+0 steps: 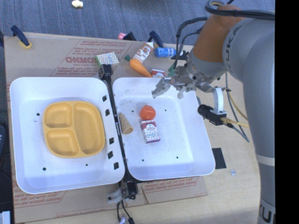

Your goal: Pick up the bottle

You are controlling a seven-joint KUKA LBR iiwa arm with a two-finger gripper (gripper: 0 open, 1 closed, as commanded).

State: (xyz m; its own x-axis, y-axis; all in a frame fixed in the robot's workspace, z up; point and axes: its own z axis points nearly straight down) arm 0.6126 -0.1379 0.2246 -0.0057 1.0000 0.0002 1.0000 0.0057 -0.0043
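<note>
Red lettering on the cardboard (pixel 70 62) is noted, not fully legible. The bottle (pixel 150 131), red-capped and labelled, lies in the right bin (pixel 196 143), below and clear of the gripper (pixel 169 89). Fingers are parted, nothing held.

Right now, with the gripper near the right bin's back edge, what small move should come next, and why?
Probably down and toward the bottle, which lies flat in the right bin just below the tomato. The gripper hovers apart from it, holding nothing.
</note>
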